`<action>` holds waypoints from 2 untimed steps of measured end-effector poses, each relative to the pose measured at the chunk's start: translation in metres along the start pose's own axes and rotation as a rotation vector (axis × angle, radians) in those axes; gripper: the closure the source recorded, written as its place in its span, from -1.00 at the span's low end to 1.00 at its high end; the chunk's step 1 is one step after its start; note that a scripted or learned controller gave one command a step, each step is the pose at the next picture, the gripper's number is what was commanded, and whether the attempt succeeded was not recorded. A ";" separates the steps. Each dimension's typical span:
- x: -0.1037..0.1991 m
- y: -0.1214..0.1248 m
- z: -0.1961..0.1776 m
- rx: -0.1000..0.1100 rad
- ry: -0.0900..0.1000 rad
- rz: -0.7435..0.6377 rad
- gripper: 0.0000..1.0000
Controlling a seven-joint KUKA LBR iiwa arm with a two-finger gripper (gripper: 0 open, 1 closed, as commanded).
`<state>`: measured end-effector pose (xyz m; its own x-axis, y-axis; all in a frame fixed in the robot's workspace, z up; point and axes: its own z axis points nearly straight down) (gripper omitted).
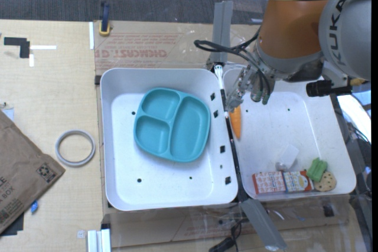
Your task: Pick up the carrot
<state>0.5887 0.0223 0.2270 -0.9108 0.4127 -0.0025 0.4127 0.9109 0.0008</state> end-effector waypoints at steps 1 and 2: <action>0.007 -0.026 0.031 0.000 0.003 -0.308 1.00; 0.059 -0.064 -0.064 -0.001 -0.001 -0.472 1.00</action>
<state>0.5086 -0.0117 0.2907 -0.9989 -0.0466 -0.0037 -0.0466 0.9989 0.0005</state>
